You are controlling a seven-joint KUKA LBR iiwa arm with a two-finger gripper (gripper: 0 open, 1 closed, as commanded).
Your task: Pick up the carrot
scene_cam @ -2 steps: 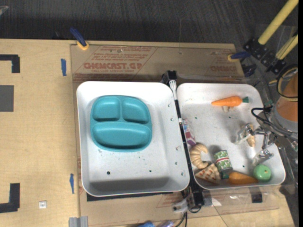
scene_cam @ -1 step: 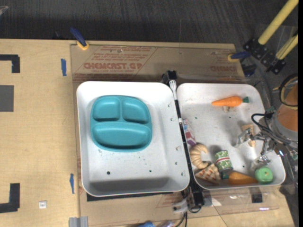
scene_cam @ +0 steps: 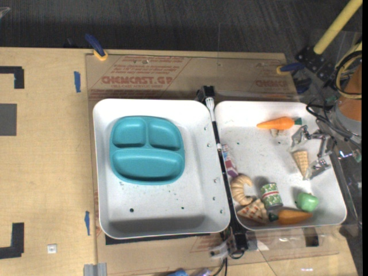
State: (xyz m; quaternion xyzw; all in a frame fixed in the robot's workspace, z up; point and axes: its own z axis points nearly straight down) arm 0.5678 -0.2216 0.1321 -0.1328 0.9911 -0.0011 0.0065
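The carrot (scene_cam: 276, 123), orange with a green leafy end pointing right, lies on its side at the far end of the right bin (scene_cam: 247, 154). My gripper (scene_cam: 310, 148) reaches in from the right edge, just right of and nearer than the carrot's green end. Its metal fingers (scene_cam: 298, 136) stand open and hold nothing. A tan ice-cream cone (scene_cam: 301, 161) lies right below the fingers. The carrot is apart from the gripper.
The left bin (scene_cam: 115, 211) holds a teal divided plate (scene_cam: 148, 149). Along the right bin's near side lie a croissant (scene_cam: 242, 189), a small can (scene_cam: 270, 195), a green fruit (scene_cam: 307, 201), an orange-brown vegetable (scene_cam: 293, 215) and a shell-like pastry (scene_cam: 253, 211). Cables hang at the right.
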